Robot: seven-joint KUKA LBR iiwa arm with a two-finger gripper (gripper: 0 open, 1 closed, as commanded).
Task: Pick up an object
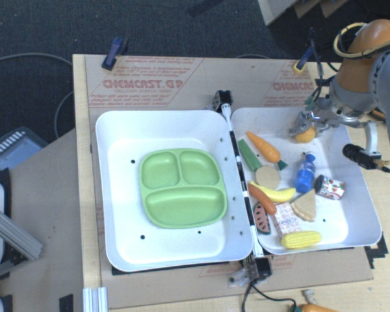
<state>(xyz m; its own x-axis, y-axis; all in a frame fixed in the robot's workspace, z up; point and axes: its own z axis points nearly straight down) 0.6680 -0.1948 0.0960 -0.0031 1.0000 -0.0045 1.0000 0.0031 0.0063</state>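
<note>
**Orange-yellow piece under the tool, far corner of right bin**

Orange-yellow piece (305, 135) sits right at the tool (309, 121), in the far corner of the right bin (361, 229). You can see the tool low over it, arm reaching in from the right, but I cannot tell if it grips the piece or just touches it; the view is too small there. Likely a grasp try on an outlier, since it lies apart from the clutter and leaves you room to come down.

Moving outward: carrot (263, 146) and green stick (249, 155) lie near the divider. Blue bottle (305, 174), small can (330, 187), banana (273, 192), bread slice (304, 207) and corn (301, 240) crowd the bin's middle and near side, touching or overlapping, so harder picks. Left bin (117, 135) carries a green divided plate (182, 188), flat in the middle. Both bins rest on the worktop (149, 80).
</note>
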